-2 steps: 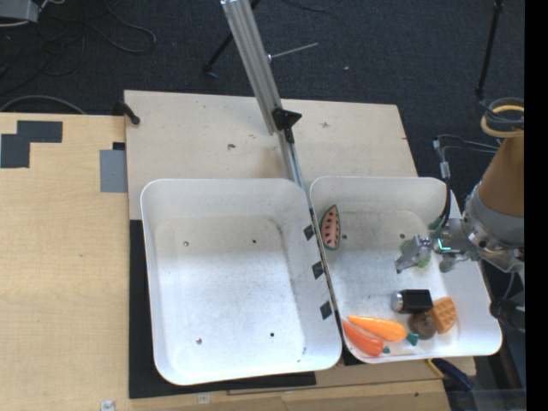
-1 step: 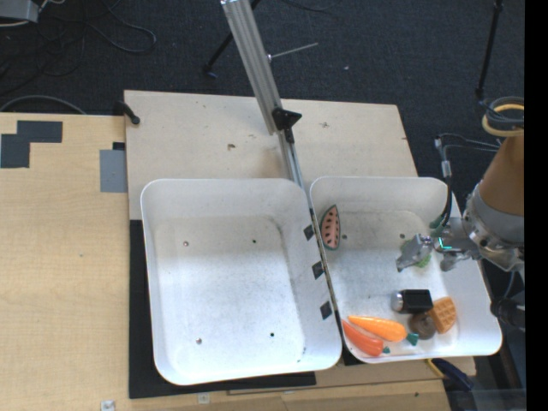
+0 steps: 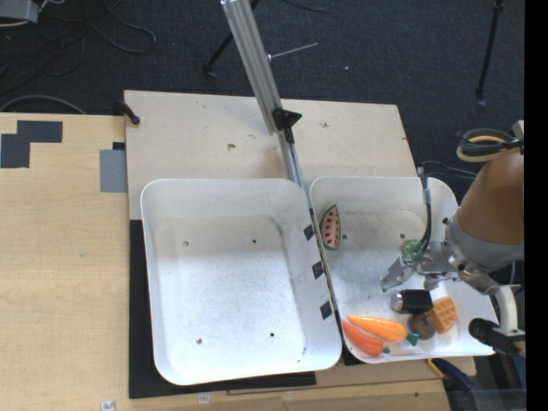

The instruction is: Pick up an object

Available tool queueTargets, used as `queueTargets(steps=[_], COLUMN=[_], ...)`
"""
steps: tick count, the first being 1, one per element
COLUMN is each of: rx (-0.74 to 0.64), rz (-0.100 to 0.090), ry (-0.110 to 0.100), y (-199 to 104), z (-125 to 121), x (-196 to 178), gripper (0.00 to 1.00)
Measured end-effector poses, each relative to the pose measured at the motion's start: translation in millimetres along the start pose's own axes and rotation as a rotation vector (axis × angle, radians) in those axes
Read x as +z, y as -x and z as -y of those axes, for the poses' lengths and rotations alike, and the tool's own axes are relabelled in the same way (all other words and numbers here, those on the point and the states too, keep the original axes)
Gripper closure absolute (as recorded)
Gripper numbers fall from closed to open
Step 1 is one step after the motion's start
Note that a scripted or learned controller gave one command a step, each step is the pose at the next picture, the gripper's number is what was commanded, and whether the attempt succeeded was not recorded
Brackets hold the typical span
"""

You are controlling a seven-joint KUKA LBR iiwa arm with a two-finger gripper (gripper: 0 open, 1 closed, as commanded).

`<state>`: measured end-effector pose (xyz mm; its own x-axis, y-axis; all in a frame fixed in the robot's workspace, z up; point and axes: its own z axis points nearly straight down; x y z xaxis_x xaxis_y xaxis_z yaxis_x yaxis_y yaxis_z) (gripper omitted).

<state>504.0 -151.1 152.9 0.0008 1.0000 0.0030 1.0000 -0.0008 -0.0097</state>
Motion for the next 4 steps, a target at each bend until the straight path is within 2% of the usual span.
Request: queueTargets(steps=[1,2,3,4], rx=[0.000,0.004,0.009,-0.002], rz=[0.009,0.002,0.001,0.003], ry=[0.020,0.009,0.008,0.011], y=[7.1,7.8,8.4,-1.6], z=[-4.5,-4.9,-4.2,-2.8], x=[56.6,60.0,50.3,-3.4], gripper=[0.00,0.00,1.00,1.00])
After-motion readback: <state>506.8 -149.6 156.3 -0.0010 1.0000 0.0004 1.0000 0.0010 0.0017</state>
